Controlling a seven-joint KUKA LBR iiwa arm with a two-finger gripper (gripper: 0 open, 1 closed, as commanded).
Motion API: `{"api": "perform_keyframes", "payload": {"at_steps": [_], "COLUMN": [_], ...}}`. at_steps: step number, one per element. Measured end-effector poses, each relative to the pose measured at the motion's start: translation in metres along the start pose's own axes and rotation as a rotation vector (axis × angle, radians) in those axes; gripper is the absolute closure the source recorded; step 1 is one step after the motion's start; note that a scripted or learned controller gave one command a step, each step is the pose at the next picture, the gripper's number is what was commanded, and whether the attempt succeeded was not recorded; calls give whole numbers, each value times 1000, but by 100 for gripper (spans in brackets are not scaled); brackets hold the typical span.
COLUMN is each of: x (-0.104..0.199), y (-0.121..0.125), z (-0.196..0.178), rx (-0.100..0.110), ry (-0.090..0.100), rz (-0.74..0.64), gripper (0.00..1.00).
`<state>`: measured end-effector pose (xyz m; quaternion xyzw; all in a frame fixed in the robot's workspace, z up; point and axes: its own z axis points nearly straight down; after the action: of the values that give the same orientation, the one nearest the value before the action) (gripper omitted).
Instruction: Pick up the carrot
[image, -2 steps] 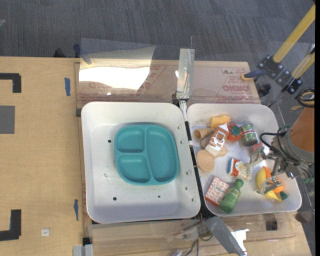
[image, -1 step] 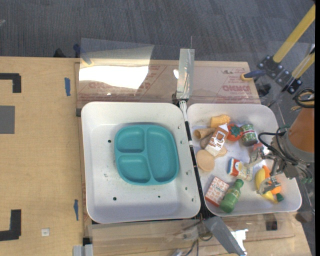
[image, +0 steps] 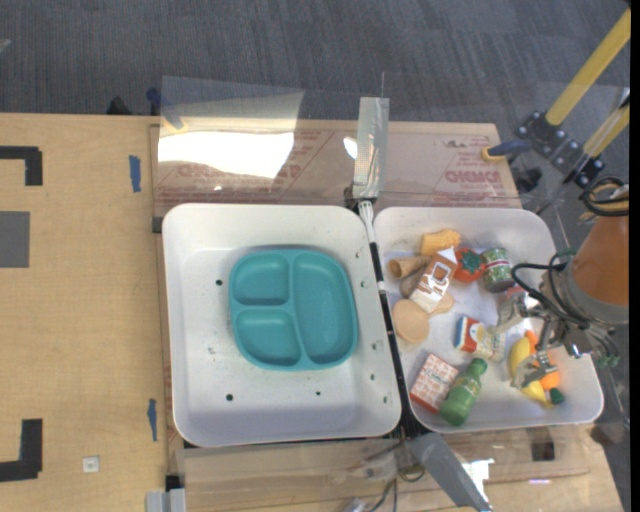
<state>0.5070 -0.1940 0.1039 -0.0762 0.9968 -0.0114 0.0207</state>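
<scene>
Carrot (image: 541, 377) lies near right in our right bin (image: 580, 405); we hover the gripper (image: 535, 335) above, its spread unclear; next, descend.

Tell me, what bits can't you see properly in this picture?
- Gripper: in the camera view, wrist cables cover its fingers, so open or shut is unclear.
- Carrot: small, partly under the gripper in the right bin.
- Arm: cut off by the right edge.
- Red carton: label too small to read.
</scene>
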Motion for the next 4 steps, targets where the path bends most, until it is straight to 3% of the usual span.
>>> {"api": "perform_keyframes", "payload": {"at_steps": [1,2,3,4], "x": [-20,-13,-9,-14], "y": [5,-1,-27,-30], "z": [0,2,2,-12], "rx": [-2,-16,-14,-4], "ry": [3,-2,-4,-21], "rz": [15,127,151,151], "gripper": [0,0,0,100]}}
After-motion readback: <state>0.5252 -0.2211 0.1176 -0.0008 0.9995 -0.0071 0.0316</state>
